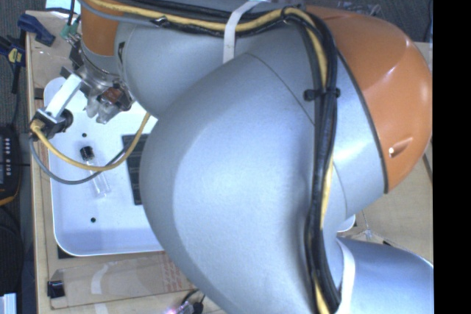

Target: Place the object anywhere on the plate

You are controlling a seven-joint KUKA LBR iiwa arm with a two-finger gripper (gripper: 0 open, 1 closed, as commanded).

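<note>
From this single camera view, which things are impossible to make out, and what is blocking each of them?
- Plate: I cannot find it; the arm covers most of the bench.
- Second bin: hidden behind the arm.
- White bin: its right part is covered by the arm.
- Gripper: too small and cluttered to judge.
- Small items in the bin: too small to identify.

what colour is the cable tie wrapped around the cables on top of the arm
White, seen in the camera view: the cable tie on the grey arm.
</note>
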